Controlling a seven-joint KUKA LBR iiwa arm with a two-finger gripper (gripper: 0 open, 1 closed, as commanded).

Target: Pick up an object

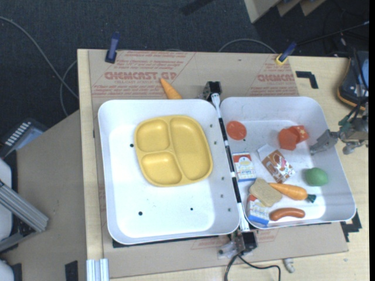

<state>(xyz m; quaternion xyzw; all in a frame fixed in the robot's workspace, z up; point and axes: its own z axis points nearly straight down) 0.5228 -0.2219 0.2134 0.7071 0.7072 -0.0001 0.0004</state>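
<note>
end effector [324, 141] at right bin [334, 206] right rim, grip state cannot tell | nearest: green ball [317, 177] just below-left; red block [292, 136] just left | carrot [287, 190] long axis left-right

Red print reading "CHEMCAST GP" runs across the brown protective paper [143, 69] at the tabletop's eleven o'clock side, and again, partly cut off, at one o'clock [275, 78]. Smaller lines above it are too fine to read.
</note>
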